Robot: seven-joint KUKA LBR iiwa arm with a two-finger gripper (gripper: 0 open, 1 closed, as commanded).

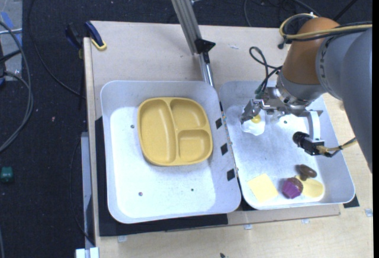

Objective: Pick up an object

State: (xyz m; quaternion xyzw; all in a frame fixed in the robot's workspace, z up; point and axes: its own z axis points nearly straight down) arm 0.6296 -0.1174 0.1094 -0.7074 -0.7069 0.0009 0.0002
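My gripper (253,111) hangs low over the upper left part of the right bin (278,150). A small white and yellow object (256,126) lies right under it, touching or nearly touching its tip. Toward the bin's front lie a flat yellow square (263,187), a purple lump (291,188), a small brown piece (306,171) and a pale yellow round piece (315,190). None of these front objects is near the gripper.
A yellow divided plate (175,131) sits in the left bin (118,180). A slanted metal pole (183,8) crosses the back of the bench toward the gap between the bins. The grey arm (331,55) covers the right bin's far right corner.
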